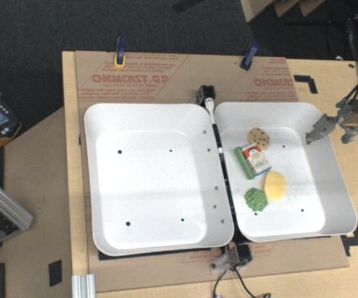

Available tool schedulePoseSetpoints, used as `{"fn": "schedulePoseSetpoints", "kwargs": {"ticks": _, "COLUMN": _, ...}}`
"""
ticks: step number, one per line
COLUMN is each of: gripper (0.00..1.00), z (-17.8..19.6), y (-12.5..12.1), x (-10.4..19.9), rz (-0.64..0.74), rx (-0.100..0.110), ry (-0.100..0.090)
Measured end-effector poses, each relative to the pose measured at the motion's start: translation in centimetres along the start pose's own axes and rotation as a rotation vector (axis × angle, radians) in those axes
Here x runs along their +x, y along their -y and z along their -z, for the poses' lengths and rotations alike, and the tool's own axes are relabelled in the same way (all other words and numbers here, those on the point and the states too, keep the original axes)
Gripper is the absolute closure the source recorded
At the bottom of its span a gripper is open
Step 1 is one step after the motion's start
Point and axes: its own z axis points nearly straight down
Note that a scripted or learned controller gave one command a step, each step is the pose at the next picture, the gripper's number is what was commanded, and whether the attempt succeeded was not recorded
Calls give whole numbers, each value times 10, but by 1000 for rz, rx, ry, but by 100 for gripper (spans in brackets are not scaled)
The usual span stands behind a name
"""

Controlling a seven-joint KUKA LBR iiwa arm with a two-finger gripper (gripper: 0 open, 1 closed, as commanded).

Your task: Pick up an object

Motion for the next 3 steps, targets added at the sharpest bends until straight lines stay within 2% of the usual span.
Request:
{"fn": "schedulePoseSetpoints", "kwargs": {"ticks": 1, "gripper": 100, "z": 11, "y": -1, "x": 0, "rz": 1, "rx": -3, "ry": 2}}
{"fn": "schedulePoseSetpoints", "kwargs": {"ticks": 2, "gripper": 100, "z": 20, "y": -42, "x": 78, "rz": 10, "rx": -5, "ry": -2}}
{"fn": "schedulePoseSetpoints", "kwargs": {"ticks": 3, "gripper": 100, "z": -12, "y": 52, "x": 101, "rz": -2, "rx": 11, "ry": -4}}
